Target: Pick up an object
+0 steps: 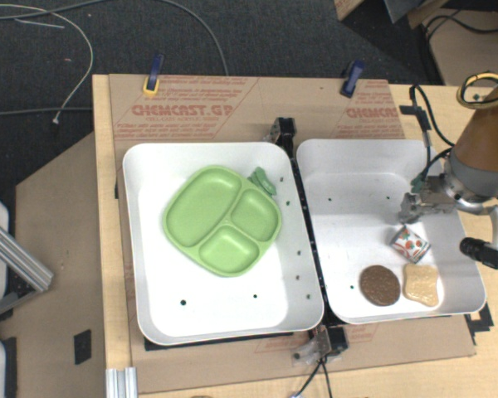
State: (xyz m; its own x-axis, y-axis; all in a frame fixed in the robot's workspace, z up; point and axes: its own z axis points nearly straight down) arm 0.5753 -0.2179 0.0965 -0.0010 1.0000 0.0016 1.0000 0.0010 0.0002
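My tool [412, 208] sat over the right bin [349, 172] near its right edge, just above the small box [409, 243]; can't tell its state. Risk: off-centre descent shoves box into cracker [421, 286].

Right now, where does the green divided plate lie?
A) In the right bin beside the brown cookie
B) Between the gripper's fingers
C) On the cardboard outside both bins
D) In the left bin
D: the green divided plate lies flat inside the left bin, while the brown cookie and the gripper are over in the right bin.
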